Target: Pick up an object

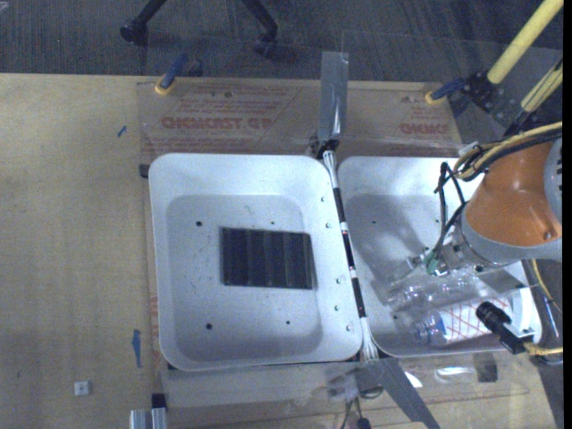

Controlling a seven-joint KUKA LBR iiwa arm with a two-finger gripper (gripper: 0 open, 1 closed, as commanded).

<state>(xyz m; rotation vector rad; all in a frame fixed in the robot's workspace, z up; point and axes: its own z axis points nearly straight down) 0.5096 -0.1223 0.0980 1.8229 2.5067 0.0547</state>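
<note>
Claw point(429, 262) lowered into right bin point(375, 186) — grip state cannot be told, view poor. Clear plastic bottle point(427, 300) lain just below it, perhaps touching — long axis slanted across bin floor.

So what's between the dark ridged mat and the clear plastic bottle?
In the camera view, the bins' two white rims lie between the dark ridged mat and the clear plastic bottle.
</note>
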